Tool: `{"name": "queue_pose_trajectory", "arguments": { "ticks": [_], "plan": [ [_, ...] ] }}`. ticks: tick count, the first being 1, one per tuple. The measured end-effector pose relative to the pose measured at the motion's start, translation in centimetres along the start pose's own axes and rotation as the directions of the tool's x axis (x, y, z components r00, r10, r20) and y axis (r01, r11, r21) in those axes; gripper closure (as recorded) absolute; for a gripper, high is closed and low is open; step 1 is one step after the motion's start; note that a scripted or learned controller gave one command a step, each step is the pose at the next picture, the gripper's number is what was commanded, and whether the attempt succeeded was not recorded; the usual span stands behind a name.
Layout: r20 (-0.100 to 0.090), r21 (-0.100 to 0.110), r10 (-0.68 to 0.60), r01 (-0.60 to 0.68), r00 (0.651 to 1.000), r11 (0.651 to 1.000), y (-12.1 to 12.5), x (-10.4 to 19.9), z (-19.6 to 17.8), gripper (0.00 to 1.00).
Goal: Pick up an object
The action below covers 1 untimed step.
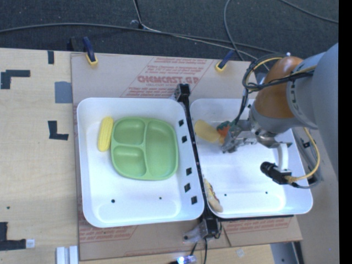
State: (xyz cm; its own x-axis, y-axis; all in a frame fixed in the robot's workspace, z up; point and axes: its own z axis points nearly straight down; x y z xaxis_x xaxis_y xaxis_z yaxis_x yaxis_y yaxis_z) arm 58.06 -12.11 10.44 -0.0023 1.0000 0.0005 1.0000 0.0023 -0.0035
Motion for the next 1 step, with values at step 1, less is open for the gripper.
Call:
{"name": "queue_pose_trajectory", "arguments": {
  "ticks": [1],
  "plan": [
    [0.001,-0.006,0.002,-0.002,1.000,1.000,0.29,-0.30,-4.28,1.00]
  ]
}}
